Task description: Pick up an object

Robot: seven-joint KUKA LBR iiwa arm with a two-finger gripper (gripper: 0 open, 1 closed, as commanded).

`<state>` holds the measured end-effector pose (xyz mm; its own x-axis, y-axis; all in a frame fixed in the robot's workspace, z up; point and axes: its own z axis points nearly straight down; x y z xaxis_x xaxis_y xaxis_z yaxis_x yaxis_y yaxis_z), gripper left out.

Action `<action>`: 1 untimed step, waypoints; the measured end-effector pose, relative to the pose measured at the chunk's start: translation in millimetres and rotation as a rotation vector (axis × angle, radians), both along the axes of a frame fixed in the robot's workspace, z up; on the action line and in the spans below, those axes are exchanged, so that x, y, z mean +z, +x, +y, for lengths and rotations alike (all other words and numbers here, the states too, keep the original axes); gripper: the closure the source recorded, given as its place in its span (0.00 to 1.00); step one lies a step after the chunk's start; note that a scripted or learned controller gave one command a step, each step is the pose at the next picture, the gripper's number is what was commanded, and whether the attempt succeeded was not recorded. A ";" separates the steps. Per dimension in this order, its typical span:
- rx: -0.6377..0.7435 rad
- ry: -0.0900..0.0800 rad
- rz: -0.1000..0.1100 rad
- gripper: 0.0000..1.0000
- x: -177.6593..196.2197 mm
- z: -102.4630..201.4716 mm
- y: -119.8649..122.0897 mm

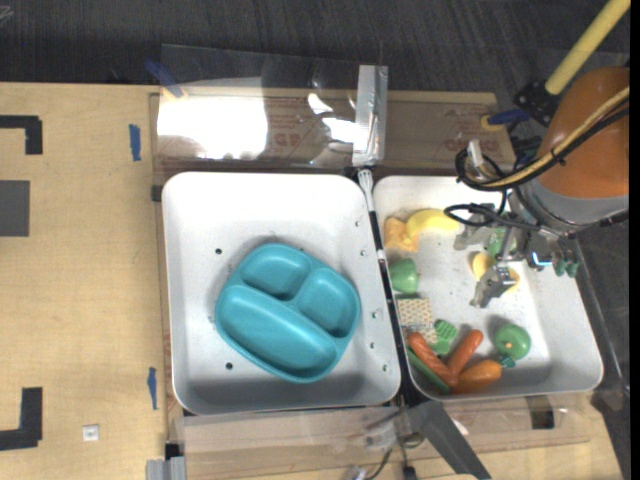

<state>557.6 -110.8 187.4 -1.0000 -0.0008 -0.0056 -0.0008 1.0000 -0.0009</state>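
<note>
Roughly: 2 white bins (190, 218), 1 teal tray (288, 310) in left, end effector (492, 290) over right bin, grip state unclear.

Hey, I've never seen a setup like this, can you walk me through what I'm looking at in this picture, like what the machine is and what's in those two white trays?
This is one camera fixed above a workbench, looking down at a slant. The grey and orange shape on the right is a robot arm; its end effector hangs over the right bin. I can't tell whether it grips anything. Its job is to pick up an object.

The left bin holds a teal divided plate. The right bin holds toy food: a yellow banana, an orange piece beside it, a green item, a green apple-like toy, and carrots near the front edge. A small yellow piece lies close beside the end effector.
</note>
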 end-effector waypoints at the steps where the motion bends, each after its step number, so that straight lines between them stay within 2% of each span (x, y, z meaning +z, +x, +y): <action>1: 0.314 0.000 0.000 0.00 -90.4 -46.4 61.8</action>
